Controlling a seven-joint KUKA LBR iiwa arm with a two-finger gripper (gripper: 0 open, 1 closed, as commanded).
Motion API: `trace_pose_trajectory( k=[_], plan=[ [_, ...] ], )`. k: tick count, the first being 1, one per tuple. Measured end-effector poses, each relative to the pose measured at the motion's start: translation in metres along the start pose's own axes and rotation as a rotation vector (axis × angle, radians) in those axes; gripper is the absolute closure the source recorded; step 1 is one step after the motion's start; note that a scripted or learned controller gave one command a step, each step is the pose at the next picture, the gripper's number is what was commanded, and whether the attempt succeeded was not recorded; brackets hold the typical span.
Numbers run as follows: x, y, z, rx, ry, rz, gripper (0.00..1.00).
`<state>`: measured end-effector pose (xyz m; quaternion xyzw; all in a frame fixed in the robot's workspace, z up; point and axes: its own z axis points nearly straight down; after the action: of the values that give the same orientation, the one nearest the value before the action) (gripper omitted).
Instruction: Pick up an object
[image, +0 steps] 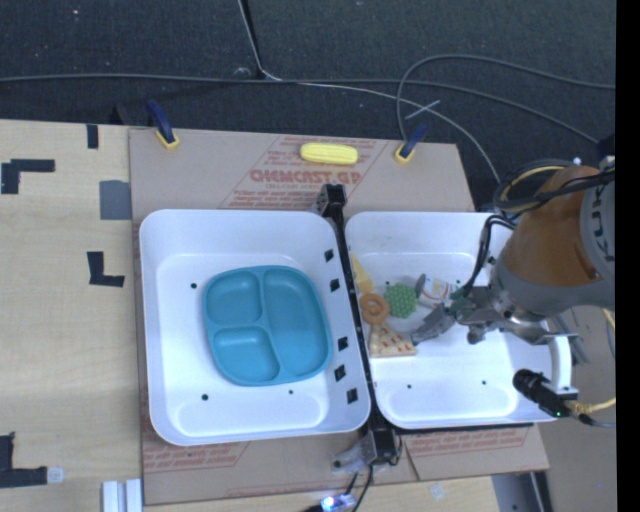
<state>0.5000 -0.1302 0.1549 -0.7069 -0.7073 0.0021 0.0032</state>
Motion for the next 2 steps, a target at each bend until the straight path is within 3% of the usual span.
trace_pose_trajectory(
  k=[1,2],
  plan=[
    [0.004,-0.01,0.06,0.001,0.0,0.0,0.0],
    [0.004,-0.008,0.047,-0.003,0.0,-0.001,1.0]
  ],
)
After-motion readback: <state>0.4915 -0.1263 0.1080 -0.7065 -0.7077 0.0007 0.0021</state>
